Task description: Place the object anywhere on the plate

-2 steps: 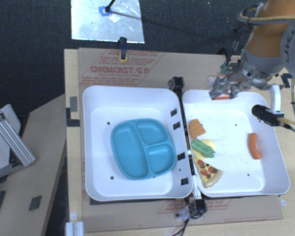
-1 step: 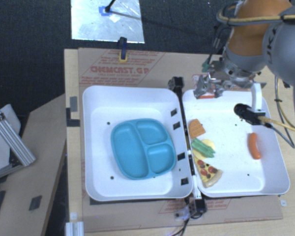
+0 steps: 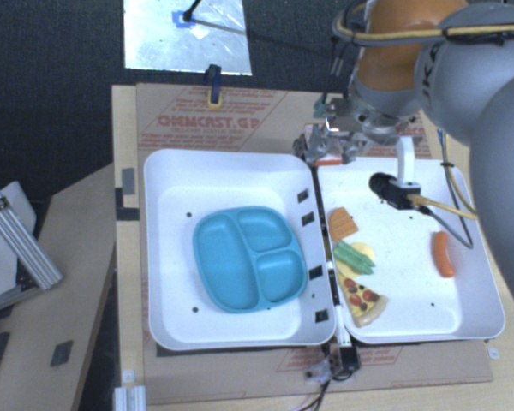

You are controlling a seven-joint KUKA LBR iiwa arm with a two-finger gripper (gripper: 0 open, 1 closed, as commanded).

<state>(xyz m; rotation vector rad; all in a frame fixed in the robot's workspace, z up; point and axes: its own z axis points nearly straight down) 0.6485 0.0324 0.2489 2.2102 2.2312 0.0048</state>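
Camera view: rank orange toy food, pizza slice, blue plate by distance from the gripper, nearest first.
From the gripper, at the bins' far edge:
1. Orange toy food, right bin, by the divider.
2. Blue plate, left bin, middle.
3. Pizza slice, right bin, near corner by the divider.

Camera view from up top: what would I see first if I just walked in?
Probably the bright blue plate, sitting alone in the left white bin. Next, the big grey arm with its orange band leaning in from the right, over the top of the right bin. Then the toy food there: a pizza slice near the divider and an orange sausage further right.
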